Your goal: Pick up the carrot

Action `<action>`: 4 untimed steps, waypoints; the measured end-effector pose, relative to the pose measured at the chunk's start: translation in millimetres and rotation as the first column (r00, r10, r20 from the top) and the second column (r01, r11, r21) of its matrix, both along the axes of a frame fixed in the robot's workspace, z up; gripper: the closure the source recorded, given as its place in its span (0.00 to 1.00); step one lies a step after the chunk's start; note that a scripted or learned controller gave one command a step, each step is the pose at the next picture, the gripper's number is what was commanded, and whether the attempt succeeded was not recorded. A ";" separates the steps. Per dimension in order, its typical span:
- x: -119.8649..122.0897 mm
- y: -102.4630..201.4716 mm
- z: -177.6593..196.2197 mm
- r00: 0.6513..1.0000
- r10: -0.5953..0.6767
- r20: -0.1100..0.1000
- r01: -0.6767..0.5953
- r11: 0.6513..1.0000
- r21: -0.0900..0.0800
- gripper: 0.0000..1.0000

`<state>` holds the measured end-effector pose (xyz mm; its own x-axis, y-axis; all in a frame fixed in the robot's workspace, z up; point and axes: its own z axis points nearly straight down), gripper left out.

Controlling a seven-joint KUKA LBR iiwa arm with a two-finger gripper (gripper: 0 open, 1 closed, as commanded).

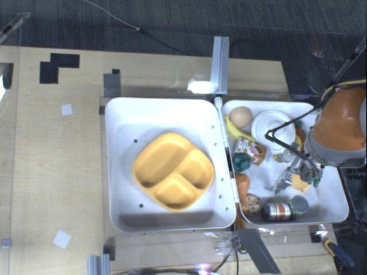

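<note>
The carrot (242,183) is a short orange piece lying near the left wall of the right bin (335,202), towards its front. My gripper (292,179) hangs low over the middle of that bin, to the right of the carrot and apart from it. A small yellow item (300,183) lies right at the gripper's tip. The orange band of the arm (341,125) looms over the bin's right side.
Around the carrot lie a teal item (241,162), a printed packet (250,149), a banana (235,130), an egg (241,117), a white dish (274,128), a can (279,212) and a grey cap (299,203). The left bin (123,211) holds a yellow divided plate (174,171).
</note>
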<state>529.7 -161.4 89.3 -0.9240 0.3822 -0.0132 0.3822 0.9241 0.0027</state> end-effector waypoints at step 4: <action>-38.8 -29.2 -0.5 0.729 -0.684 -0.001 0.684 0.729 0.009 0.00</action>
<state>490.9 -190.6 88.8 -0.4124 0.9110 -0.0085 0.9109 0.4124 0.0104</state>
